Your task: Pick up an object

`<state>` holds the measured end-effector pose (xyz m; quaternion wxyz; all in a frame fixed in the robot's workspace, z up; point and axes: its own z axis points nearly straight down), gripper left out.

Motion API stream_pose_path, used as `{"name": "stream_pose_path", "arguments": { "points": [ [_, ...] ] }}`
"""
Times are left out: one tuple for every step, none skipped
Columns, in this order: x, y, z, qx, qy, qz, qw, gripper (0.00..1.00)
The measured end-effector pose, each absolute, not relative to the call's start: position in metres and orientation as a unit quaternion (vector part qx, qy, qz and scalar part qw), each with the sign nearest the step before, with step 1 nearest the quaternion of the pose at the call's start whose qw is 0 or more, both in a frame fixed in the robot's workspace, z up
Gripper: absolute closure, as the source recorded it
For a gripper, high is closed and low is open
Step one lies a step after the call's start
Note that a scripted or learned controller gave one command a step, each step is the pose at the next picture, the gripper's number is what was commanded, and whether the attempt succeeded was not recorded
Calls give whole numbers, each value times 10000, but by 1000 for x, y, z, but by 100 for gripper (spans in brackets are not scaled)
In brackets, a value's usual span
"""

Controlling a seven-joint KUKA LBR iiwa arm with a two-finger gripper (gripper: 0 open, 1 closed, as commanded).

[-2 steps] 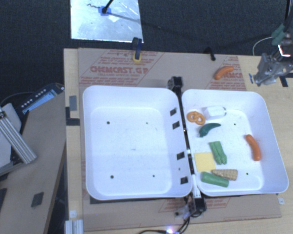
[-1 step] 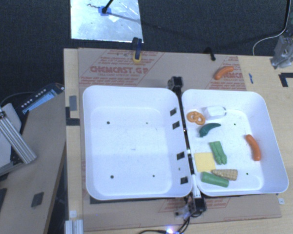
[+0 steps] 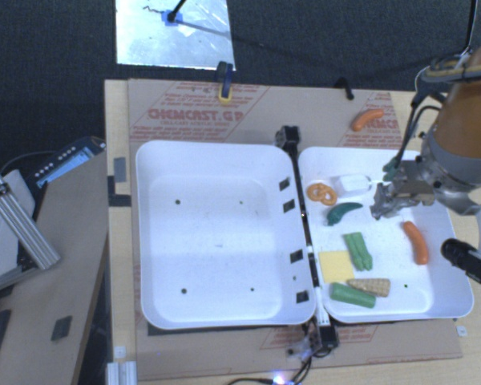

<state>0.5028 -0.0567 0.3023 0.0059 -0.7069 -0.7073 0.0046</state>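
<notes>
My end effector (image 3: 389, 203) hangs over the right bin (image 3: 449, 295), in its upper middle, and from this slanted view I cannot tell how wide it stands; nothing shows between its tips. The nearest candidate is the white block (image 3: 351, 184), which lies just beside me toward the left bin (image 3: 216, 239), with the orange pretzel (image 3: 321, 192) touching or nearly touching its far side. The dark green pepper (image 3: 343, 212) sits just below that pair, its long axis running toward me and slightly upward in the view. On my other side, toward the front of the bin, the orange sausage (image 3: 417, 242) lies near, its long axis running steeply down the view, away from me.

I judge the white block the shortest reach: a small shift leftward and then down. It looks pale, boxy and low, hard to read against the white floor. The sausage is smooth, rounded and brightly coloured.
</notes>
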Motion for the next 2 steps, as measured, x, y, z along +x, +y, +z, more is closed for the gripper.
{"name": "stream_pose_path", "arguments": {
  "points": [
    [530, -54, 424, -7054, -7087, -49, -62, 100],
    [486, -24, 507, -7052, -7090, -47, -42, 100]
  ]
}}
